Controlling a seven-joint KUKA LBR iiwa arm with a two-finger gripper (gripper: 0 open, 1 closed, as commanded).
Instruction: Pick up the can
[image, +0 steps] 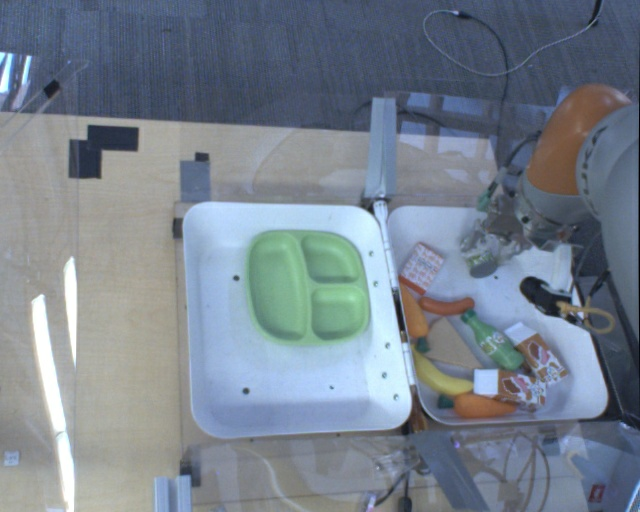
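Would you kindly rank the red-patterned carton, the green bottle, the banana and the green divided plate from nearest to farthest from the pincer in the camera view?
Measured from the pincer at the right bin's far side:
1. Red-patterned carton, just left of it.
2. Green bottle, mid-bin, towards the near side.
3. Banana, near-left part of the right bin.
4. Green divided plate, in the left bin.
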